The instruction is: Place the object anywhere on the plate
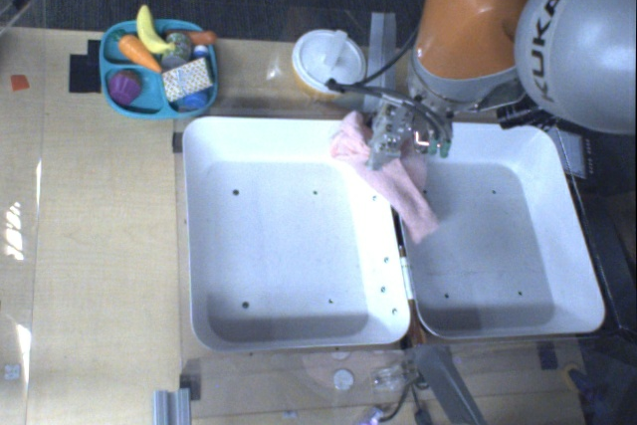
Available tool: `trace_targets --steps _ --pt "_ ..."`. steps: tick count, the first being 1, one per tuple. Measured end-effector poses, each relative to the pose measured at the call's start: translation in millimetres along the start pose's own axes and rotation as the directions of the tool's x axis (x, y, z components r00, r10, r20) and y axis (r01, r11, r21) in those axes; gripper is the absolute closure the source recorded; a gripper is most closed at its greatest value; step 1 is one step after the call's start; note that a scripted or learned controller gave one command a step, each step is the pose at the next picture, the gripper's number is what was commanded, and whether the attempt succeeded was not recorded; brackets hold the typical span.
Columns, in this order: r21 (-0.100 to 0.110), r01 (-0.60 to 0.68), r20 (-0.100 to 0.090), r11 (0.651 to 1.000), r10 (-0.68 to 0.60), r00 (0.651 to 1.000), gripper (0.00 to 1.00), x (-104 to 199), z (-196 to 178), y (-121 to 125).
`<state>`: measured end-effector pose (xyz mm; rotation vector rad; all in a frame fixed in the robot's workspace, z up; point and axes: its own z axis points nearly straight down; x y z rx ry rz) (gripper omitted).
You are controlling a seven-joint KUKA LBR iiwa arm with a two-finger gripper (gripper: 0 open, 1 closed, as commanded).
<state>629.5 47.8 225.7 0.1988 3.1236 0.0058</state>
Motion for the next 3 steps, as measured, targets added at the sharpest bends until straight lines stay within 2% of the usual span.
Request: trace_targets --steps 1,2,3 --pt "-0.001 0.13 0.0 0.992 -0.13 0.992 1.0 26.7 -6.8 39.0" --pt "-0.001 0.132 -0.002 0.991 -0.132 0.991 1.0 46.8 -3.8 87.0" --pt "-0.002 0.132 -0.002 0.991 -0.132 0.991 0.0 46.6 -4.0 86.9"
